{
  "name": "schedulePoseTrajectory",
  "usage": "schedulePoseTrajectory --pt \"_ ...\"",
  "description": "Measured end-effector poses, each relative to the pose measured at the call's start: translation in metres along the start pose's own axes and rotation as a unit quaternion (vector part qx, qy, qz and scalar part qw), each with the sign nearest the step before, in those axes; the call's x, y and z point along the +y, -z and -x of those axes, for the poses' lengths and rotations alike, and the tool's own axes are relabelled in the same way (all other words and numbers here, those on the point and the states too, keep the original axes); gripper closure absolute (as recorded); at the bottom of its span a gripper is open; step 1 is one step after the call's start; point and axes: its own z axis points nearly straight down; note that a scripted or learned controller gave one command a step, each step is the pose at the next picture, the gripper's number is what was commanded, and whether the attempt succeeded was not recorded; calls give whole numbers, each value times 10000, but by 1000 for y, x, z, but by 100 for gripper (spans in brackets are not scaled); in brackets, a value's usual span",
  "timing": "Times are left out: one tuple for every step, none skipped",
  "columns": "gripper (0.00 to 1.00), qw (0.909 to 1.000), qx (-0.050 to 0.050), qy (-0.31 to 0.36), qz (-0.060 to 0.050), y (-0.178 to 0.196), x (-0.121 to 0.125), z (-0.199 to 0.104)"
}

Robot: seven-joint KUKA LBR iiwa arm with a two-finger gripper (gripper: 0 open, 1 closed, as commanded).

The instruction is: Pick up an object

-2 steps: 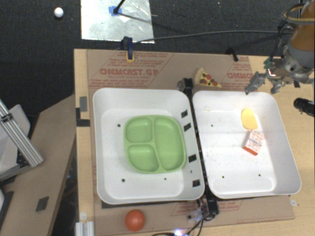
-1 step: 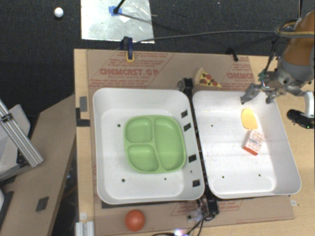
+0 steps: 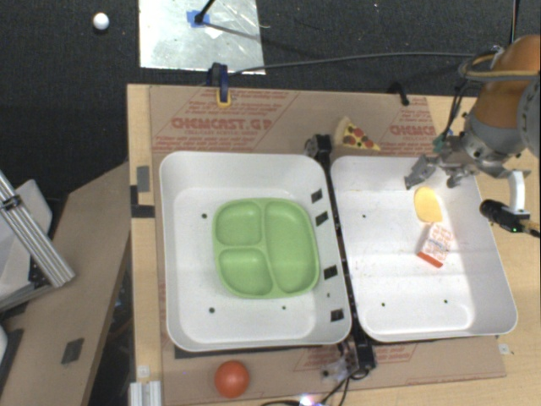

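Green divided tray [image 3: 266, 248] sits in left bin [image 3: 182, 193]. Right bin [image 3: 473, 303] holds yellow piece [image 3: 428, 203] with small carton [image 3: 436, 246] at its 6 o'clock. Hand [image 3: 441, 172] hovers at 12 o'clock of yellow piece.

Green divided tray [image 3: 266, 248], yellow object [image 3: 428, 203], red-and-white carton [image 3: 435, 245], white bins [image 3: 182, 184], orange ball [image 3: 232, 378]

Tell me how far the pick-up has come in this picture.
Done: the arm has brought the gripper over the right bin's far edge. In hand: nothing shows between its fingers. Left: the yellow piece and the small carton lie on the bin floor, so grasping and lifting remain.
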Motion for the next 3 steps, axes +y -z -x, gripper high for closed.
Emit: schedulePoseTrajectory --pt "100 10000 -8 12 38 14 2 0" --pt "100 10000 -14 14 54 80 4 1" --pt "100 10000 -6 16 31 98 5 1"
